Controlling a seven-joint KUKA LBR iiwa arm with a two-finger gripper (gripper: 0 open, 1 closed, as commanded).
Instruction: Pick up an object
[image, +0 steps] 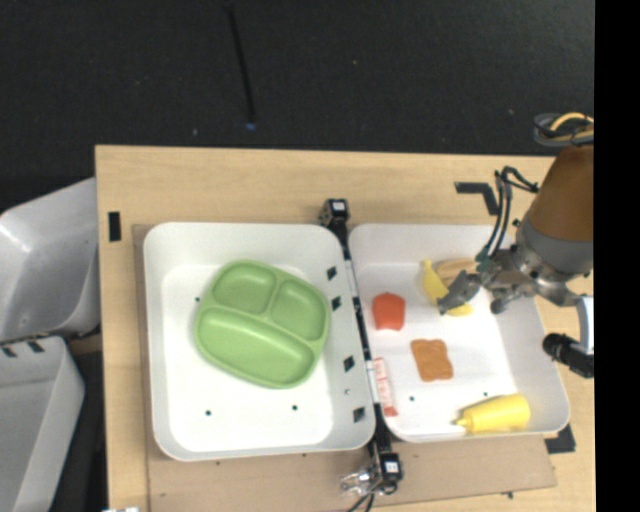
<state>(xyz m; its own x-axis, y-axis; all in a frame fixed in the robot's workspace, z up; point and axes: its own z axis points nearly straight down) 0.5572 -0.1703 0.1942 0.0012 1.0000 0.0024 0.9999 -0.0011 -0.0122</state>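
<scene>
Reaching in from the right, the grey arm (560, 215) with its orange band brings the tool (478, 292) down over the upper part of the right bin (520, 400). The tool's dark fingers (458, 295) look parted, one angled toward the left and one further right, with nothing seen pinched between them; the exact gap is hard to judge at this size. Just beside the left finger, and partly under the tool, lies a yellow banana-like piece (436, 281), with a pale tan end (455, 267) showing behind it; whether the finger touches it cannot be told.

Left of that, near the bin's inner wall, sits an orange-red block (389, 311). Below the tool, toward the middle of the bin, lies a flat orange-brown piece (432, 359). Near the bin's lower right corner rests a yellow bottle-shaped object (495, 413), lying on its side with its narrow end pointing left.

Across the divide, the left bin (170, 400) holds a green divided plate (262, 323) with three compartments, lying flat near the bin's centre. Both bins rest side by side on the tan worktop (200, 180).
</scene>
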